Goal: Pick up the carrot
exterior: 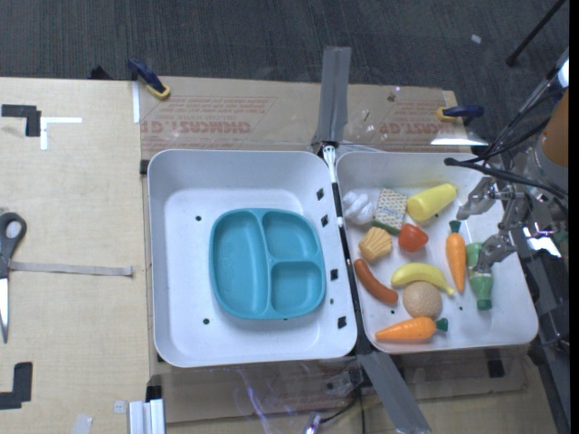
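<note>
Two orange plastic toy carrots lie in the right-hand white bin: a slim upright carrot with a green top at the bin's right side, just beside the curved yellow toy banana, and a fatter carrot lying on its side at the near edge, touching the round tan toy potato. Both look like light, hollow, stiff moulded plastic with a smooth, tapering skin, so a pinch near the tip would likely slip; the thick middle, gripped across the width, seems the safest hold. The metal two-finger hand hangs at the bin's right side, just right of the slim carrot, tilted, its fingers spread apart with nothing between them. The grey arm reaches in from the right above the worktop.
</note>
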Action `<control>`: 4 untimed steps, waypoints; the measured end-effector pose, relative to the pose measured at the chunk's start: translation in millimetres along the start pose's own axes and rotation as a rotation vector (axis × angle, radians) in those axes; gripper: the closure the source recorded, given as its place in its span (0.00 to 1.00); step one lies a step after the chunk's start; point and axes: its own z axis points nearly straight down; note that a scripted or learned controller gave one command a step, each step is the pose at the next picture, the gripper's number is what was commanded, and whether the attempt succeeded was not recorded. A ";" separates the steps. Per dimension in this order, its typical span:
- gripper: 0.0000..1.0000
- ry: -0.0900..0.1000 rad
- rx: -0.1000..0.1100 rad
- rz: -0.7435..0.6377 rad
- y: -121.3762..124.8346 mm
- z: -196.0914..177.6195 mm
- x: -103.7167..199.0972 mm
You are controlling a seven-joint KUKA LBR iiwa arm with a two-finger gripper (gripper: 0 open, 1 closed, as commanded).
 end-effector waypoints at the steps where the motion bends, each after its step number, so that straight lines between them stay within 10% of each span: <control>1: 0.00 0.000 -0.001 -0.229 -41.6 126.1 -22.3; 2: 1.00 -0.005 0.002 -0.234 -39.9 115.3 -25.0; 3: 1.00 -0.002 0.001 -0.469 -13.1 125.1 46.3; 4: 0.00 -0.002 0.001 -0.470 -13.1 125.1 46.3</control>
